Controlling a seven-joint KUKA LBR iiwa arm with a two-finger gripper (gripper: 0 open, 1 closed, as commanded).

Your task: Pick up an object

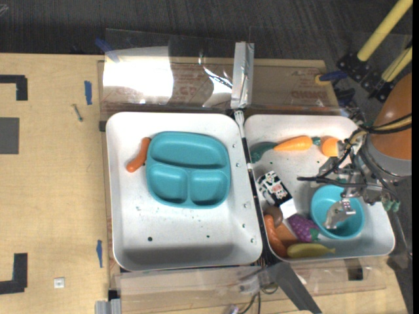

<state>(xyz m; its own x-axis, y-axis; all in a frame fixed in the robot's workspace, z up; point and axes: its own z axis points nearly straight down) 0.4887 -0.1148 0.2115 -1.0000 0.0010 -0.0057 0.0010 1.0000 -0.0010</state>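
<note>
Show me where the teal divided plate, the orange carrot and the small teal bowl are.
Teal divided plastic plate (188, 169), camera view, on the ridge between its compartments.
Orange toy carrot (293, 144), camera view, mid-body.
Small teal bowl (322, 207), camera view, left inner wall.

I have one fixed camera above the tabletop (46, 175), looking down at a slant from moderate height; both white bins (131, 241) fit in frame, the arm (396, 133) entering from the right

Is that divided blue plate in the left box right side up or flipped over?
Right side up. The teal divided plate lies flat in the left bin, its three hollow compartments facing the camera with nothing in them. An orange sausage-like toy lies against its left rim.
</note>
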